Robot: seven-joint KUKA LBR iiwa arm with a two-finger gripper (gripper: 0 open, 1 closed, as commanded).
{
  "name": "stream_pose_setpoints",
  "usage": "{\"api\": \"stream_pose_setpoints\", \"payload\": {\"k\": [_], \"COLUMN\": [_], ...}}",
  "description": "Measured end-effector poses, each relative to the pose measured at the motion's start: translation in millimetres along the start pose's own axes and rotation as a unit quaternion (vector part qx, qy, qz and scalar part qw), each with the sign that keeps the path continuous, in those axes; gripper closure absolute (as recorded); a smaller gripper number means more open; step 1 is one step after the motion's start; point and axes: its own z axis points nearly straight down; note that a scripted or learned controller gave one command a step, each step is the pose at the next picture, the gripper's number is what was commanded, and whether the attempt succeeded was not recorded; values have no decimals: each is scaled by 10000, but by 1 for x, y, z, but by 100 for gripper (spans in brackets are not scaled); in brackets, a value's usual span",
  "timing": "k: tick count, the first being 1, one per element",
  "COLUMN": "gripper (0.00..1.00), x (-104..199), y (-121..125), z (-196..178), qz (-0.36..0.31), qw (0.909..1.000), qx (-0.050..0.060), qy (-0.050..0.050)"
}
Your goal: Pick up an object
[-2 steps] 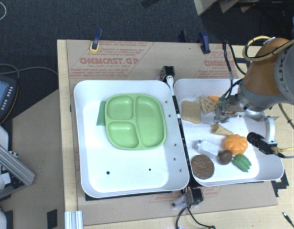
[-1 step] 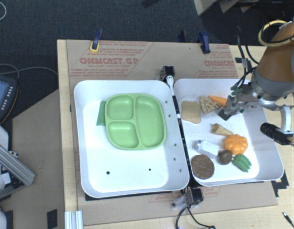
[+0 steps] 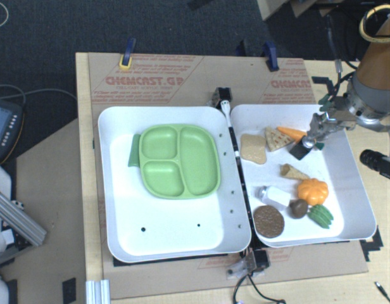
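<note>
Orange wedge [image 3: 291, 132] lies just left of the claw [image 3: 311, 139], in the upper part of the right bin [image 3: 354, 185], with its pointed end toward the claw. Whether the two touch cannot be told. Nor can it be told whether the claw is released or clenched, and nothing can be seen held in it.

The arm [image 3: 372, 87] comes in from the right edge, with its orange band high and its grey wrist bent down and to the left. That puts the claw low over the bin's upper right area.

A speckled tan wedge [image 3: 275, 140] rests against the orange wedge on the side away from the claw, and a pale bread slice [image 3: 252, 149] lies further left. Below the claw is a small tan piece [image 3: 292, 171]. Further down are an orange pumpkin [image 3: 312, 190], a brown ball [image 3: 298, 208] and a green piece [image 3: 321, 215], close together. A white piece [image 3: 273, 196] and a brown disc [image 3: 269, 221] sit down and to the left. Well to the left of the claw, a green divided plate [image 3: 179, 160] lies in the left bin [image 3: 116, 189].
</note>
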Motion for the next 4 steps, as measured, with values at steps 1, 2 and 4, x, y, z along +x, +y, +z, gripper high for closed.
{"api": "stream_pose_setpoints", "payload": {"k": [1,2,4], "gripper": [100,100,100], "x": [56,71,75], "y": [-7,-14,-6], "z": [-12,-11,-9], "qz": [-27,-7,-5], "qw": [10000,10000,10000], "qx": [37,48,20], "qy": [26,19,10]}}
